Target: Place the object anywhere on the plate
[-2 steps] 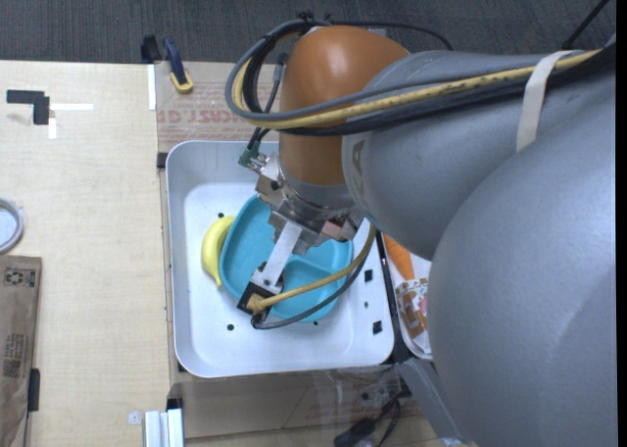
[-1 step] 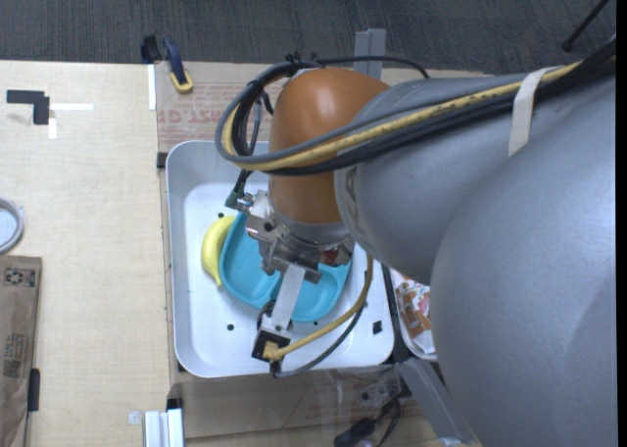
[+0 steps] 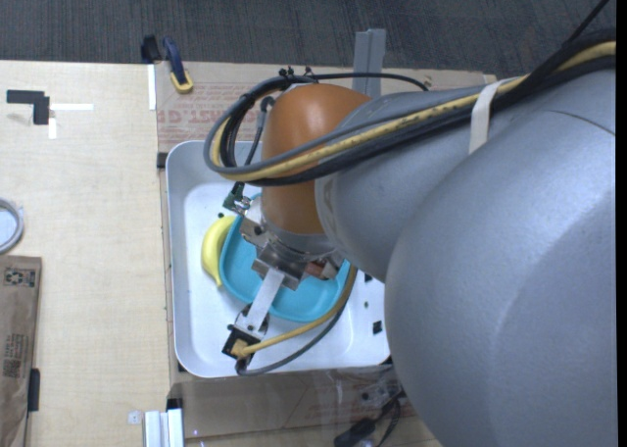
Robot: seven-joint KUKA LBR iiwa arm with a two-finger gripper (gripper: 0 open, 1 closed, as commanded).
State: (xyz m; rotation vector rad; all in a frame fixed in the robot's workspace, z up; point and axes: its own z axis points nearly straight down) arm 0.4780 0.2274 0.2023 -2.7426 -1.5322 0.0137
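White bin (image 3: 186, 269): arm (image 3: 470, 229) reaches over blue plate (image 3: 235, 273), banana (image 3: 213, 247) beside; hand hidden, grip cannot tell.

The grey arm (image 3: 490, 239) covers the right part of the white bin (image 3: 181, 239) and much of the blue plate (image 3: 235, 273), hides the pincer's fingertips, and is cut off by the right edge.

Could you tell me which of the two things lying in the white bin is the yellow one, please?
The banana, curved along the left edge of the blue plate. The plate is round and blue, and lies partly under the arm.
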